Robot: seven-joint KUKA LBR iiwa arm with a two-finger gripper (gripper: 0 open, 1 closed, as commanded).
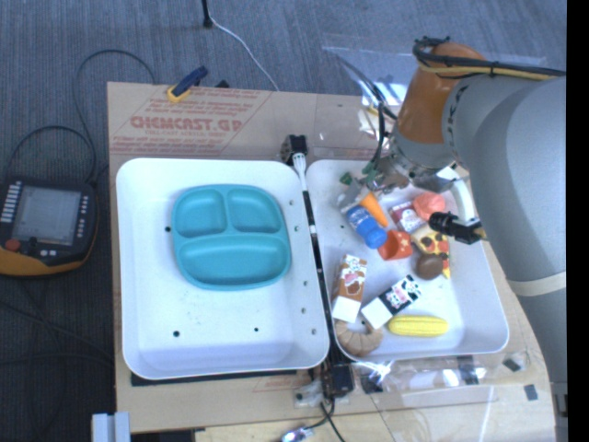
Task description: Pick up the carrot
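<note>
Inspecting outward from the gripper (385, 175), you are looking at a tool hanging low over the back of the right bin (479, 341), with the arm's wrist hiding much of it. You cannot tell from this view whether it is open or closed, and nothing is showing as held.

Just beside the gripper, toward the front of the bench, the carrot (374, 210) is lying flat on the bin floor. Its long axis is running at a slant, one end pointing back toward the gripper and the other toward the bin's middle. A green scrap near the back end may be its top, though that is too small to confirm. It is touching a blue item (370, 236) at its front end, so a closing grip is likely to be crowded on that side.

A little farther out, a red-orange wedge (398, 244) and a brown round piece (429, 266) are sitting near; farther still, a yellow piece (418, 325) is lying by the front wall.

Well apart, the left bin (138, 343) is holding a blue divided tray (230, 236), which plays no part in this pick.
</note>
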